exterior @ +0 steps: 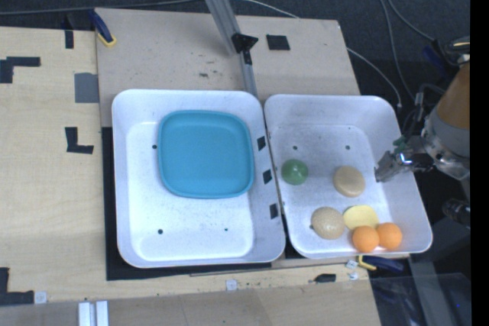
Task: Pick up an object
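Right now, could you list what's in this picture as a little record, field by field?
left bin: holds a blue plate
right bin: holds a green ball, two beige balls, a yellow piece, two orange balls
gripper: at the right bin's right wall, above the floor, holding nothing
nearest thing to gripper: the upper beige ball

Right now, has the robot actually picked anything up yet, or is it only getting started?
Nothing looks picked up yet. The green ball, two beige pieces, a yellow piece and two orange balls all lie in the right bin. The blue plate sits in the left bin. The gripper is at the right bin's edge, carrying nothing visible. The grab itself is still left.
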{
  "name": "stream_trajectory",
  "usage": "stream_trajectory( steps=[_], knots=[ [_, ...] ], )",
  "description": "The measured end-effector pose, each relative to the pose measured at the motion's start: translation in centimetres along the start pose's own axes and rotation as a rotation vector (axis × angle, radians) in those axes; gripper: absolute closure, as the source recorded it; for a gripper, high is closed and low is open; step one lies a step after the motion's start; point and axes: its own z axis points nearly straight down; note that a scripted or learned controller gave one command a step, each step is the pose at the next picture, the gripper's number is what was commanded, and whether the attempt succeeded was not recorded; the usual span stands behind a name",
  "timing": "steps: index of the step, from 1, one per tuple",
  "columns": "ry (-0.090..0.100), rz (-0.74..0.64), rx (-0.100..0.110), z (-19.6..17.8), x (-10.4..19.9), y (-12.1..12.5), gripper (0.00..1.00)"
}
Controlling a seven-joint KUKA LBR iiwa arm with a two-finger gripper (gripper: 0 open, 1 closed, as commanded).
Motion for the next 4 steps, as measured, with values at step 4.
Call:
stream_trajectory(
  steps=[4],
  knots=[
    [0.002, -0.004, 0.003, -4.9, 15.8, 0.6, 1.0]
  ],
)
